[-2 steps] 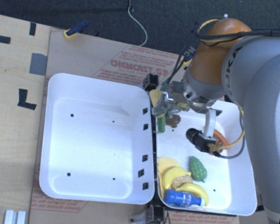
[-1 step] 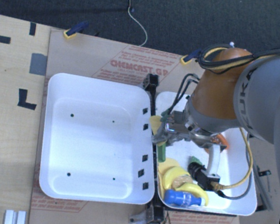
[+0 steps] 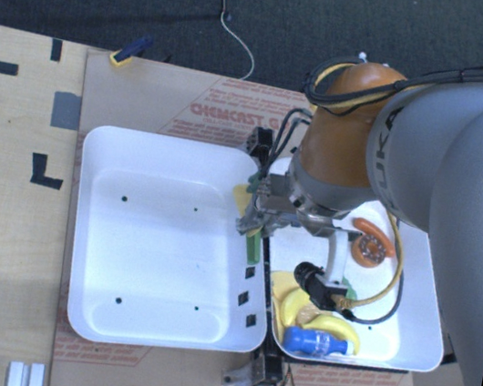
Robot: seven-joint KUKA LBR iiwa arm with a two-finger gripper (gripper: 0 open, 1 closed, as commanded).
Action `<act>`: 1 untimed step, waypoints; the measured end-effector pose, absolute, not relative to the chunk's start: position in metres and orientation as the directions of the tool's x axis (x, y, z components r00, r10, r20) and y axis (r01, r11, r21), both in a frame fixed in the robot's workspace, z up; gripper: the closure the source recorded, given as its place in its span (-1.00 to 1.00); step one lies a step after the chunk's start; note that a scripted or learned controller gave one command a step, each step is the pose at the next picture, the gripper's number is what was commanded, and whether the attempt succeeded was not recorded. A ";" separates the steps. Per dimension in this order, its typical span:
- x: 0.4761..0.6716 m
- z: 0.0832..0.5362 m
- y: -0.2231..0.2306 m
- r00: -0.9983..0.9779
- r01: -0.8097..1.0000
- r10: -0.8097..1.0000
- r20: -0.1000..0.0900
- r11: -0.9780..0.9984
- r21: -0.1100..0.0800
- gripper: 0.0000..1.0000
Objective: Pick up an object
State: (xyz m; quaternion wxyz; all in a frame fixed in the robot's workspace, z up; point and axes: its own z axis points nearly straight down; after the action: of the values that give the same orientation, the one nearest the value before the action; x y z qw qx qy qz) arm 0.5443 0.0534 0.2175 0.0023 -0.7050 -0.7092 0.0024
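Note:
My gripper (image 3: pixel 256 219) hangs over the divider between the two bins, at the left edge of the right bin (image 3: pixel 432 295). A small green thing (image 3: pixel 253 245) shows just below it, and a yellow piece (image 3: pixel 241 197) sits at its left side; whether either is held I cannot tell. In the right bin's near corner lie a yellow banana (image 3: pixel 334 326), a blue bottle (image 3: pixel 317 343) and another yellow item (image 3: pixel 283 298). An orange-red object (image 3: pixel 371 245) lies further back, partly hidden by the arm.
The left bin (image 3: pixel 91 207) stands beside the right one on brown cardboard (image 3: pixel 219 110). A small yellow and blue item (image 3: pixel 130 49) lies on the bench at the back left. A thin cable (image 3: pixel 237 34) runs across the dark backdrop.

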 end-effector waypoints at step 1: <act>0.552 0.210 0.066 -0.003 1.000 1.000 -0.001 0.003 -0.008 1.00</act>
State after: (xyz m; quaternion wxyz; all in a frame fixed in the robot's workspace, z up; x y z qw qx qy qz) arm 0.5521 0.0656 0.2104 0.0022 -0.7060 -0.7082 0.0031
